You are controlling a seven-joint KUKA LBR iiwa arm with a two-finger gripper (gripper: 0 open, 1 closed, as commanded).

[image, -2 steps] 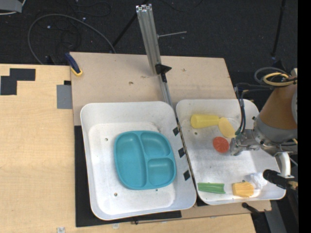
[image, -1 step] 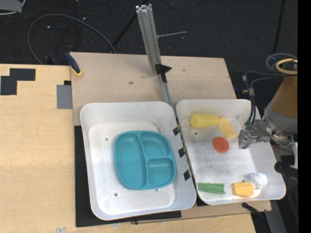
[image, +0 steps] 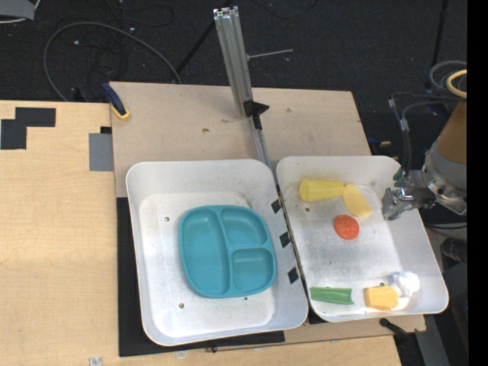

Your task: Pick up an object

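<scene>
The two-finger metal gripper (image: 396, 197) hung at the right rim of the right-hand shallow white bin (image: 335, 280), near its far right corner; whether it was wide or narrow could not be told at that size, and nothing showed in it. No object had been lifted yet, so the step in hand looked like the approach. The nearest candidates lay toward the far edge of that bin: a yellow plastic cylinder (image: 320, 190) touching a paler yellow rounded piece (image: 357, 201), with a small red ball (image: 347, 227) just beside them toward the bin's middle. The ball seemed the cleanest pick, since it stood apart; centring straight above it before descending would help, as a ball rolls from an off-centre pinch. A green flat bar (image: 331, 296) and a yellow wedge (image: 380, 298) sat along the near edge, the wedge against a white crumpled item (image: 406, 283). The teal divided plastic tray (image: 226, 250) lay in the left-hand white bin (image: 152, 204).
</scene>
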